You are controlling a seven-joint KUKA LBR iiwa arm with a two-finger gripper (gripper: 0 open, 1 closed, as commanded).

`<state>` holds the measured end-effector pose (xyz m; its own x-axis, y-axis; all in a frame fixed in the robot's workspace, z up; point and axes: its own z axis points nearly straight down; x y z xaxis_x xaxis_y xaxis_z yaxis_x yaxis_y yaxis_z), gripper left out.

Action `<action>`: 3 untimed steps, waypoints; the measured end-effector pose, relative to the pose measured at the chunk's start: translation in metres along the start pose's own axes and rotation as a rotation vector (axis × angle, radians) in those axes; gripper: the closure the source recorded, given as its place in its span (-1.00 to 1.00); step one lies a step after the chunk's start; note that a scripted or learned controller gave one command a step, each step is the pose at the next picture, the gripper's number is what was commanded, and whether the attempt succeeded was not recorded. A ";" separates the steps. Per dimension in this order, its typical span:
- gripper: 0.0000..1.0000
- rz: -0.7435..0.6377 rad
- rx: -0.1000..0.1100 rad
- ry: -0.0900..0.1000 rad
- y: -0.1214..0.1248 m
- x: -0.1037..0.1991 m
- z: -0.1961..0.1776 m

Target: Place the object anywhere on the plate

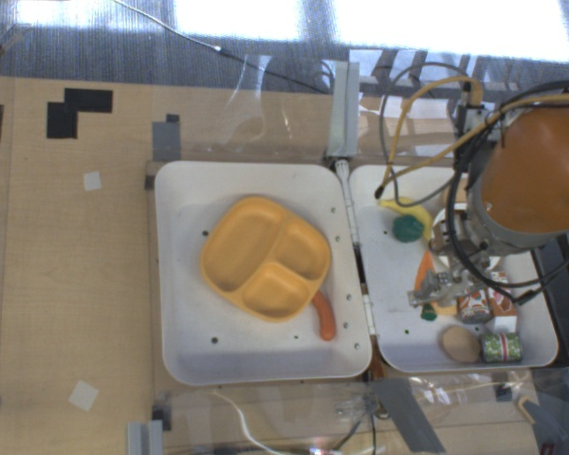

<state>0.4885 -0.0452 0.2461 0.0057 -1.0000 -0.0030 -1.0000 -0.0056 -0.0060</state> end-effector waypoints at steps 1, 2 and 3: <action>1.00 -0.303 -0.002 -0.001 0.001 -0.076 0.018; 1.00 -0.007 0.001 -0.003 -0.069 -0.164 0.006; -1.00 -0.005 0.001 -0.002 -0.070 -0.163 0.006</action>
